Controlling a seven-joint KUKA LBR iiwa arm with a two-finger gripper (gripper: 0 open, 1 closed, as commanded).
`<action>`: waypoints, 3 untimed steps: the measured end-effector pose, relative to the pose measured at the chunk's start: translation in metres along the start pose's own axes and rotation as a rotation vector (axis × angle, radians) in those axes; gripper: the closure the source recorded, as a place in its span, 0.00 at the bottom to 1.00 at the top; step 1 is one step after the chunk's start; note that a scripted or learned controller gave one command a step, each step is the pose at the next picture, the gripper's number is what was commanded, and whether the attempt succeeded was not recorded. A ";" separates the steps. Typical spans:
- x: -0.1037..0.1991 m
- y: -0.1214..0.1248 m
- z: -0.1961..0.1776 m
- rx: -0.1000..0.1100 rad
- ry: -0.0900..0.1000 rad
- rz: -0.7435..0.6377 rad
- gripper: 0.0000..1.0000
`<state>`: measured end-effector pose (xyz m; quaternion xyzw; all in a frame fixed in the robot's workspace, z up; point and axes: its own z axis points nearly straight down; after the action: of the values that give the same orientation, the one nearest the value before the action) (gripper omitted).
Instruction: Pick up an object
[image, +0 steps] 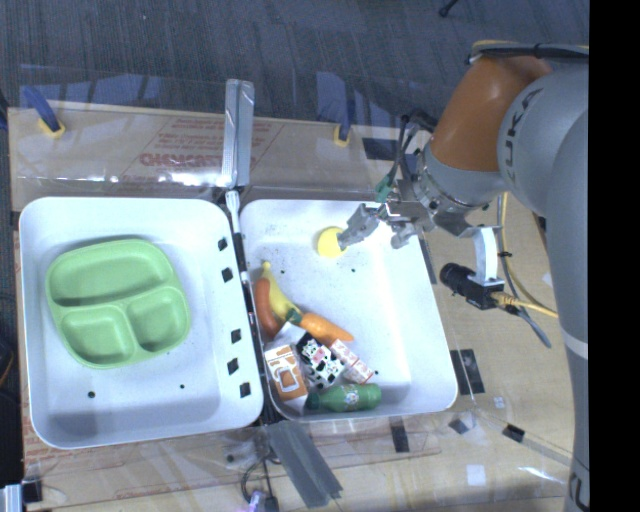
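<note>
Round yellow ball, smooth, beside metal hand

Red print runs across the cardboard sheet far left of the gripper, too blurred to read; letters on the arm are cut off.

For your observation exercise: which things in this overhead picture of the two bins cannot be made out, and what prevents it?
- Gripper, camera view: whether it touches the yellow ball; one finger overlaps the ball's edge.
- Small cartons, camera view: their print is too small to read.
- Banana, camera view: its lower part is hidden beneath the carrot.
- Robot arm, camera view: cut off at the right.
</note>
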<state>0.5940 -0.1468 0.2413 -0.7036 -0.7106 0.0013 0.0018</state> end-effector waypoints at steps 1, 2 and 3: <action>-0.030 0.038 0.146 -0.001 0.001 0.256 0.00; -0.021 -0.091 0.150 -0.001 0.001 0.109 0.00; -0.021 -0.091 0.141 0.000 0.000 0.105 1.00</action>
<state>0.5028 -0.1688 0.1006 -0.7398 -0.6728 0.0015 0.0015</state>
